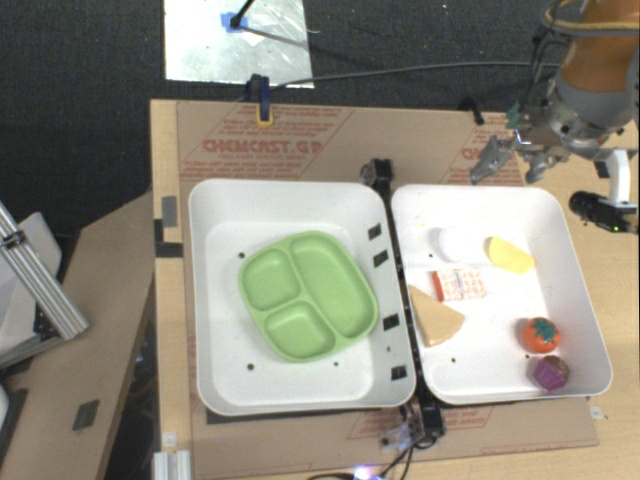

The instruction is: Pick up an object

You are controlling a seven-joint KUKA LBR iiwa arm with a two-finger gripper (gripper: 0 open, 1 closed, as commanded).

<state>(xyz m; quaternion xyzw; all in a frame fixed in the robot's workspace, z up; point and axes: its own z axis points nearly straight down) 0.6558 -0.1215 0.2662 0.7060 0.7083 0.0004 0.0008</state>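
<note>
Brown paper-covered desk [290, 133] printed "CHEMCAST GP" | dark carpet floor [80, 78] | two-finger tool [510, 158] seen spread wide, nothing held

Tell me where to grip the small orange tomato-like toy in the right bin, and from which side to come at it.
Take the small orange tomato-like toy across its round middle, coming straight down from above. It sits low on the floor of the right white bin, near the right wall, with the purple toy close in front. Probably close the claw along the left-right line, where the floor on its left is bare.
</note>
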